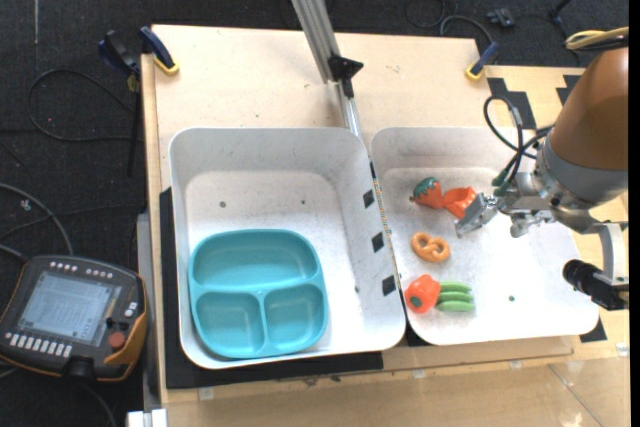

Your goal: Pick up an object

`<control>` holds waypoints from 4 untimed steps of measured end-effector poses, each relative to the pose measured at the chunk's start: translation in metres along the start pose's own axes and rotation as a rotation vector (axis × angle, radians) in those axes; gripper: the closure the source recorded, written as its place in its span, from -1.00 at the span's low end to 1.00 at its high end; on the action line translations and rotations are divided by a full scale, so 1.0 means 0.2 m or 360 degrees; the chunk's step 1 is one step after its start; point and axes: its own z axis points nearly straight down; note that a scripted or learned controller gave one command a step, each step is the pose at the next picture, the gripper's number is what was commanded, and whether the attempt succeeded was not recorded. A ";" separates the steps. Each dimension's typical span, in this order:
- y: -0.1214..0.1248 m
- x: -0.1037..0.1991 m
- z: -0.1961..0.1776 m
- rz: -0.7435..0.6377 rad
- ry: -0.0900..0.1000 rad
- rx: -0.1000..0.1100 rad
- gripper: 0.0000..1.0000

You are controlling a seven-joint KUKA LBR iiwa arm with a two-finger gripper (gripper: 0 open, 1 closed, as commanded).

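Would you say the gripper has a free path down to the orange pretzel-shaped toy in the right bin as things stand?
Probably yes. The pretzel toy lies flat and apart from its neighbours on the right bin floor, with nothing over it. The gripper hangs just up and to its right, beside the orange-and-green toy.

Two white bins are sitting side by side on the surface (250, 75). The left bin (200, 155) is holding a teal divided tray (258, 293). In the right bin (540, 300) an orange-and-teal toy (440, 196), an orange pretzel shape (430, 246) and an orange-and-green toy (438, 295) are lying apart. The claw (478, 215) is hanging just beside the orange-and-teal toy, its fingers spread with nothing between them.
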 end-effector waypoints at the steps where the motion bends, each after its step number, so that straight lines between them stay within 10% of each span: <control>1: 0.04 -0.22 -0.26 0.0005 -0.0007 -0.0009 -1.00; 2: 0.21 0.27 -0.30 -0.0017 0.0004 -0.0004 -1.00; 3: 0.20 0.25 -0.30 -0.0004 -0.0001 0.0000 -1.00; 4: 0.19 0.13 0.13 0.0005 -0.0001 0.0015 -1.00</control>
